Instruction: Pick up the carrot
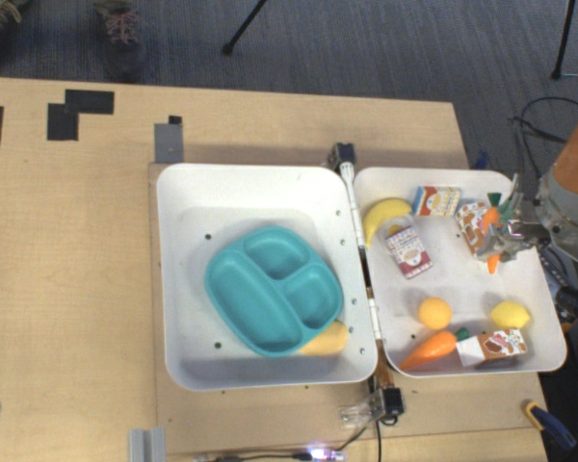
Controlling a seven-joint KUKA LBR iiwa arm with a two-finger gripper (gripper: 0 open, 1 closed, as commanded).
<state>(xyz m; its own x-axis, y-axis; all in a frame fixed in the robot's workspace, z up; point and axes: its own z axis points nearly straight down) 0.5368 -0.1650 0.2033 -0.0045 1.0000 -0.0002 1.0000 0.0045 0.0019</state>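
Pincer (pixel 501 231) over the right bin (pixel 549 287)

I cannot tell how the pincer is set. It hangs by a small carton (pixel 474 225). The carrot (pixel 430 350) lies well apart, at the bin's near edge, beside another carton (pixel 501 346).

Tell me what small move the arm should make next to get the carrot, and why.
Probably shift toward the bin's near edge. The two-finger gripper hovers at the far right side of the right white bin, while the tapered orange carrot lies by the front wall, beside a small carton.
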